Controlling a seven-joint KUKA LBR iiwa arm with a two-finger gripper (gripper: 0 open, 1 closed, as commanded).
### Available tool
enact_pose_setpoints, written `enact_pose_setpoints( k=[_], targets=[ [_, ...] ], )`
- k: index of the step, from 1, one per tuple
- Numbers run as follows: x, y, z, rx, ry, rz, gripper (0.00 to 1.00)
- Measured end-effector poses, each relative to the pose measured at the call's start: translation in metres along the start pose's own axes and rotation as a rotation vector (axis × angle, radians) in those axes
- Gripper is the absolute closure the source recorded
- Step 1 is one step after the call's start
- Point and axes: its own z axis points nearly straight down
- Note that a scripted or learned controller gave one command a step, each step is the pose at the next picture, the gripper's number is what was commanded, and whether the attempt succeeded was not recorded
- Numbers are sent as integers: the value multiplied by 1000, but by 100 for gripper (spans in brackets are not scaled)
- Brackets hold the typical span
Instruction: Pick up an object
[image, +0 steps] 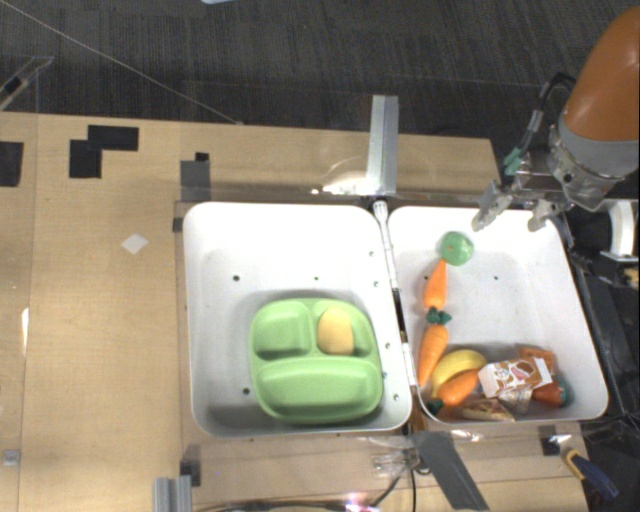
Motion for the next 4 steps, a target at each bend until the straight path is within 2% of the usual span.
enact_pose_setpoints(
  k=[1,2,3,4],
  targets=[
    [14,23,147,1,0,-133,0],
    [14,34,190,-8,-1,-126,0],
    [14,34,177,-3,2,-126,100],
    [87,56,93,-2,1,-55,100]
  ],
)
